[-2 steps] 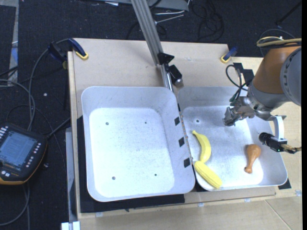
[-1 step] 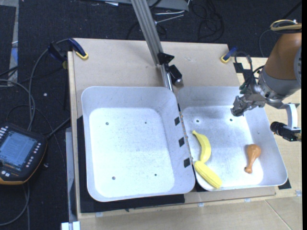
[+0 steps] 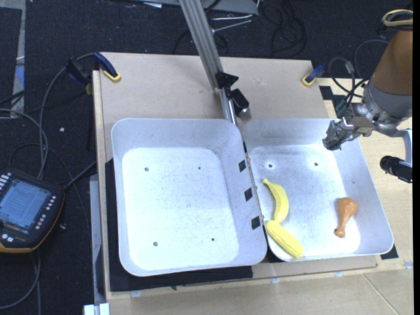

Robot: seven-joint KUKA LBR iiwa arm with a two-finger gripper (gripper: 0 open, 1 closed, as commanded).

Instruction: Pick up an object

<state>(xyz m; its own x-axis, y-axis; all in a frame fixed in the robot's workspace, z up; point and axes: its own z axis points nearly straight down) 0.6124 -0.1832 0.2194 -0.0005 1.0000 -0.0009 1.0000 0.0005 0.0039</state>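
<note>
In the right bin (image 3: 308,176) lie a yellow banana (image 3: 278,199) near the left wall, a second yellow piece (image 3: 285,239) at the front left corner, and a brown drumstick-shaped object (image 3: 344,216) near the right wall. My gripper (image 3: 333,140) hangs over the bin's back right part, well above and behind the drumstick. Nothing shows between its dark fingers, and I cannot make out their spacing.
The left bin (image 3: 174,192) sits beside the right one, sharing a middle wall. A slanted metal camera pole (image 3: 207,41) rises behind the bins. Clamps sit at the bench's back corners, and a teach pendant (image 3: 23,209) lies on the floor at left.
</note>
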